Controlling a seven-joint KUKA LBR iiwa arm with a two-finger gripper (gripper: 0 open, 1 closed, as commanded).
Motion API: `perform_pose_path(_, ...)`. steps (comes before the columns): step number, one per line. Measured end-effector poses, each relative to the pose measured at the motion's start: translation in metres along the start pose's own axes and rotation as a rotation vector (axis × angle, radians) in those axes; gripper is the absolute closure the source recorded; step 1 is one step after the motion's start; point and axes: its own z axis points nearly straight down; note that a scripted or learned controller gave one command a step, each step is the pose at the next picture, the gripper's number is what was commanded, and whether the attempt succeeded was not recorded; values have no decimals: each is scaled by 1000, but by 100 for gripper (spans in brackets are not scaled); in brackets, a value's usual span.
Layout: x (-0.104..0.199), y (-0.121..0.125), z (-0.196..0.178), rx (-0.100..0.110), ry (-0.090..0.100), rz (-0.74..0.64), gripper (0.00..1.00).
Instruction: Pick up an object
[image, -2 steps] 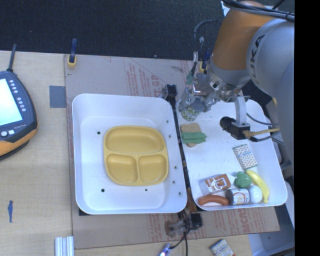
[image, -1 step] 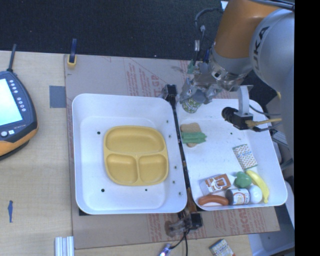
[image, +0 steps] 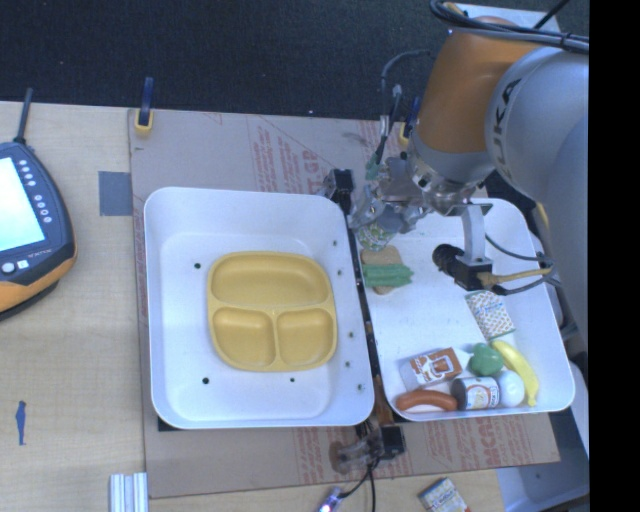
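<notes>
Low at the right bin's (image: 548, 300) far left corner sits the claw (image: 378, 228), right above a green-and-tan toy food piece (image: 386, 274), likely its target. Whether it grips anything I can't tell; the wrist blocks it. Farther toward me, toys huddle in the corner: banana (image: 520, 366), hot dog (image: 426, 401), small carton (image: 434, 366). Beyond the divider lies a yellow divided plate (image: 271, 309).

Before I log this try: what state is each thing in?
Yellow tray: upright, in the left bin.
Gripper: low over the right bin, far corner.
Green toy: flat, below the gripper.
Banana: lying at the near right pile.
Sausage: flat by the near rim.
</notes>
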Motion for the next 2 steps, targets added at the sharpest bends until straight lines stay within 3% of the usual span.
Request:
perform_pose_path(1,30,-26,8,0,-1,-2,100)
perform_pose_path(2,2,-21,11,-2,-1,0,100)
